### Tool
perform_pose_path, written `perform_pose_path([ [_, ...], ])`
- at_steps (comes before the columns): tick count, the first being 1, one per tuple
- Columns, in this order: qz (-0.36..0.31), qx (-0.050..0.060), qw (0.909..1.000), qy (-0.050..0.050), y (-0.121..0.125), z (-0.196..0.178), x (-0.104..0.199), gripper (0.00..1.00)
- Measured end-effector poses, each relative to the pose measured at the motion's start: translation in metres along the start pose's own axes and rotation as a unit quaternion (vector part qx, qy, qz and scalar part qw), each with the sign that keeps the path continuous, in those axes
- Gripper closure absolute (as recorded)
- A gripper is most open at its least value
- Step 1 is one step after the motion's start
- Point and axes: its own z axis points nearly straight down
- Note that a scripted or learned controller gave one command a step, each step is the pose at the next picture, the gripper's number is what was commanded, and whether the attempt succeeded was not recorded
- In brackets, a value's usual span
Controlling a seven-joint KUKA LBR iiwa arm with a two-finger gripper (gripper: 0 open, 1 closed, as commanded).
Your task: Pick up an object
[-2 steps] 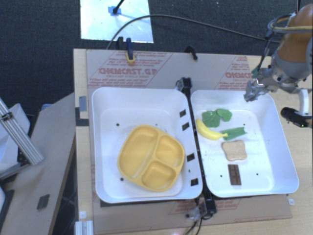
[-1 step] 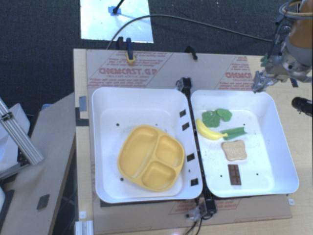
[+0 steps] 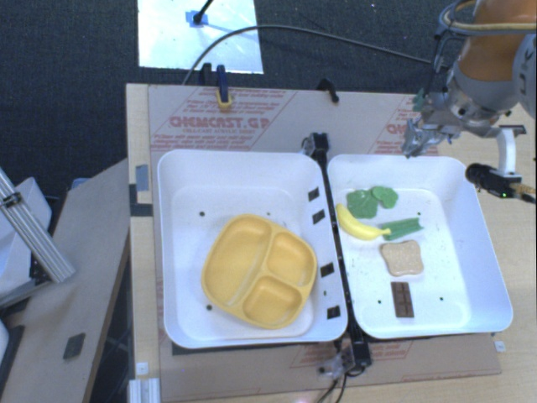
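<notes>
hovering hand (image 3: pixel 417 140) above right bin's (image 3: pixel 482 225) far rim, banana (image 3: pixel 357 224) inside.

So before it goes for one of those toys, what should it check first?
1. Toys within view in the right bin: ok. Banana, leaf, bean, bread, chocolate.
2. Toys apart enough to grab singly: not ok for banana, leaf and bean, which crowd together; ok for chocolate.
3. End effector above a toy: not ok, it sits at the bin's far rim.
4. End effector carrying nothing: cannot tell.
5. Tray out of the way: ok, in the left bin.
</notes>
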Motion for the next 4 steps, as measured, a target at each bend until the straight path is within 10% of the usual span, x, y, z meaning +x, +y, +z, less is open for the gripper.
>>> perform_pose_path([
  [4,-0.001,0.0,1.0,0.001,-0.004,0.014,0.209,1.0],
])
